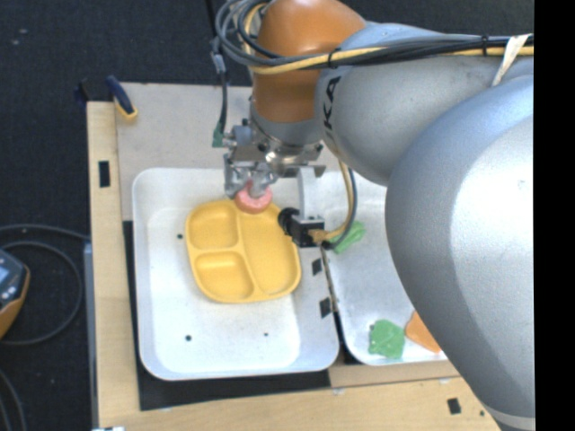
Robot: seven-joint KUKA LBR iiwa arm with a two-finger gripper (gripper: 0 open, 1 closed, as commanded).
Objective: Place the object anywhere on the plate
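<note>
From my remote station, the grey arm (431, 151) reaches over the left white bin (171, 339) on the bench (108, 241), where a yellow divided plate (241, 251) lies. The hand (254, 187) hovers at the plate's far rim with a small pink object (254, 199) between its fingers. I judge the object light, probably soft, best pinched across its middle. A green piece (386, 339) sits in the right bin.

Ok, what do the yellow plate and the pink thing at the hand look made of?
Yellow plate: likely moulded plastic, smooth with a soft sheen, in three compartments. Pink object at the hand: rounded and matte, possibly soft rubber or foam; too small to tell.
</note>
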